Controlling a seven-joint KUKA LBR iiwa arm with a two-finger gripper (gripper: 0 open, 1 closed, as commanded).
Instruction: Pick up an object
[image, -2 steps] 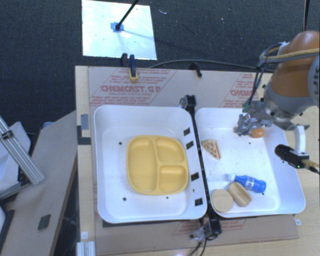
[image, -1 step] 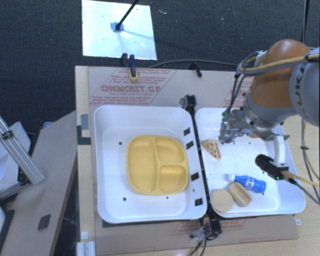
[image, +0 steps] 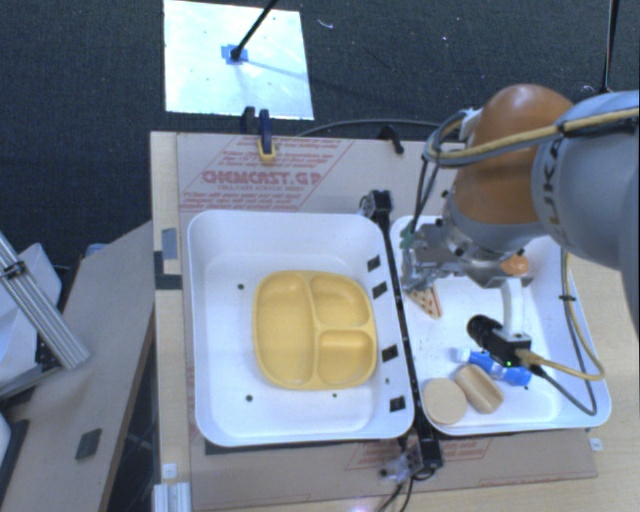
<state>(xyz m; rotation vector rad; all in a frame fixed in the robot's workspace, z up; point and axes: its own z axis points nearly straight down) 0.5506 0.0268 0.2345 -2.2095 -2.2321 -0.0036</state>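
I have the gripper (image: 420, 283) low at the upper left of the right bin (image: 560, 405), just above the pizza slice (image: 429, 302), but from here I cannot tell its opening or whether it holds anything. To do this well, I judge I should centre over that thin flat wedge and press down squarely. The round tan disc (image: 445, 401) and smooth bread roll (image: 479, 388) at the frame's lower right look bulkier; the glossy yellow divided plate (image: 314, 328) fills the left bin (image: 220, 300).
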